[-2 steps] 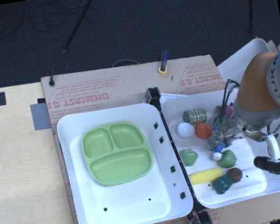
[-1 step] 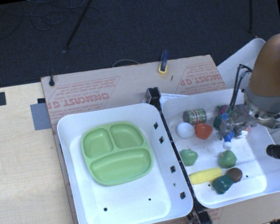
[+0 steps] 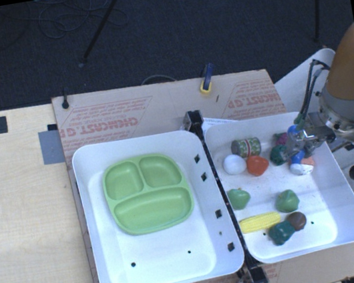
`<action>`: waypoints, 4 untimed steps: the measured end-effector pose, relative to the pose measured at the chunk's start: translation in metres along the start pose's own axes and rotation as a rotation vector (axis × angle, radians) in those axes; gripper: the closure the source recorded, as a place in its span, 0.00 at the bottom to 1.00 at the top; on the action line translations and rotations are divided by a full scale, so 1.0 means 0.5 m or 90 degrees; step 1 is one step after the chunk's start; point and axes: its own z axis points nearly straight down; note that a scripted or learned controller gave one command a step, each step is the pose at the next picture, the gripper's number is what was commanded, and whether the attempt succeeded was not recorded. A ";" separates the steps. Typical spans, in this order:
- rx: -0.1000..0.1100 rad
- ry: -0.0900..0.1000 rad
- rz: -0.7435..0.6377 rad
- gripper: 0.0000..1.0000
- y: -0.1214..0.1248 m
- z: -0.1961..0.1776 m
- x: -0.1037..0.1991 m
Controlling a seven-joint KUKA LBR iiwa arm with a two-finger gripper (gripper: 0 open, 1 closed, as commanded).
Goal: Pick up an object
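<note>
The right bin [image 3: 344, 226] holds several small toys: a white ball [image 3: 234, 164], a striped can [image 3: 246, 147] lying on its side, an orange-red piece [image 3: 257, 166], a dark green piece [image 3: 277, 154], two green vegetables [image 3: 239, 197] [image 3: 286, 201], a yellow corn cob [image 3: 260, 222], a brown ball [image 3: 296, 220] and a teal piece [image 3: 281, 233]. My gripper [image 3: 298, 147] reaches in from the right, low over the bin's upper right part. A blue, white and red toy [image 3: 299, 163] lies right beneath it.
The left bin [image 3: 108, 251] carries a green divided plate [image 3: 148, 192]. A black hinge strip [image 3: 216, 191] runs between the bins. Cardboard [image 3: 158, 110] lies under both, with a blue and yellow clamp [image 3: 206, 79] at its far edge.
</note>
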 end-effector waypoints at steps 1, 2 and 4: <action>0.003 0.001 0.000 1.00 0.000 -0.012 -0.002; 0.005 0.002 -0.002 1.00 0.018 0.010 0.103; 0.003 0.002 -0.002 1.00 0.047 -0.035 0.282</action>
